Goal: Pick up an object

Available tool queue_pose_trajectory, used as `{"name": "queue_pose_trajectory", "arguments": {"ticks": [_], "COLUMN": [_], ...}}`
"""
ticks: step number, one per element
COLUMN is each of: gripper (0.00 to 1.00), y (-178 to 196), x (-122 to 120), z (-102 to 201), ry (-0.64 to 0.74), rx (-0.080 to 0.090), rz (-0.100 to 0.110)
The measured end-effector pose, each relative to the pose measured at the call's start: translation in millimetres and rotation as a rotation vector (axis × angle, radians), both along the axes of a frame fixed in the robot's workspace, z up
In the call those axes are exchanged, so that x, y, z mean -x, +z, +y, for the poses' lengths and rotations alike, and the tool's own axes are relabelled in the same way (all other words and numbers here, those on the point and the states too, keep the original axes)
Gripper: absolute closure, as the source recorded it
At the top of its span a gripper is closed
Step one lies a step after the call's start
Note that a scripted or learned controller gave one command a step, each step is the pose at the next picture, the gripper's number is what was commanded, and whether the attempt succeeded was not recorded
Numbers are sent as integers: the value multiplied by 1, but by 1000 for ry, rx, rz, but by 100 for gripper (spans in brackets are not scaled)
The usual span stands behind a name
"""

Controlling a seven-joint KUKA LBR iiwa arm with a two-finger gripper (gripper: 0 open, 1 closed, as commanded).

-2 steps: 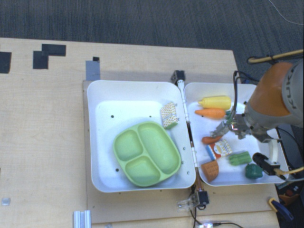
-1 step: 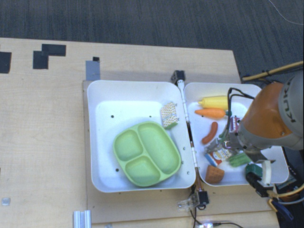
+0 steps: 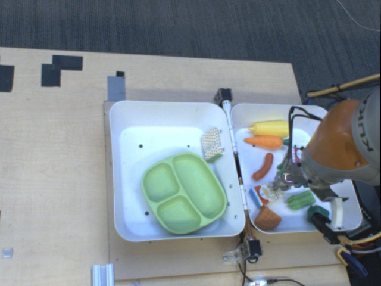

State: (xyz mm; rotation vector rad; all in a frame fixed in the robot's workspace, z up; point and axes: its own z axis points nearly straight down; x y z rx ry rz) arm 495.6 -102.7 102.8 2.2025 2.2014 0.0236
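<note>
Taking the right bin [image 3: 351, 219] as the landmark, the left bin [image 3: 119, 159] beside it carries a green divided plate [image 3: 183, 192] and a small patterned pouch [image 3: 211, 143] near the shared wall. Inside the right bin, toy food lies along its left half: a yellow corn cob [image 3: 269, 127] at the far end, an orange carrot [image 3: 264, 141] just nearer, a red sausage [image 3: 262, 166] slanting below that, and a brown roll [image 3: 267, 218] in the near left corner. The claw [image 3: 280, 186] hangs low over the bin's middle, between sausage and roll; how far apart it stands, and whether it has anything, cannot be told. A green vegetable piece [image 3: 299, 199] lies just to its right, long axis running left-near to right-far. The sausage, up and left of the claw, looks the closest clear target.
</note>
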Motion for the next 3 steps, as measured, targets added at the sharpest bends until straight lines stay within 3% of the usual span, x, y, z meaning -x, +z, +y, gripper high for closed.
{"name": "queue_pose_trajectory", "arguments": {"ticks": [1, 2, 3], "gripper": [0, 100, 100], "y": [0, 11, -16], "x": [0, -2, -103], "z": [0, 1, -98], "ry": [0, 2, 4], "rx": [1, -2, -5], "rz": [0, -3, 22]}}
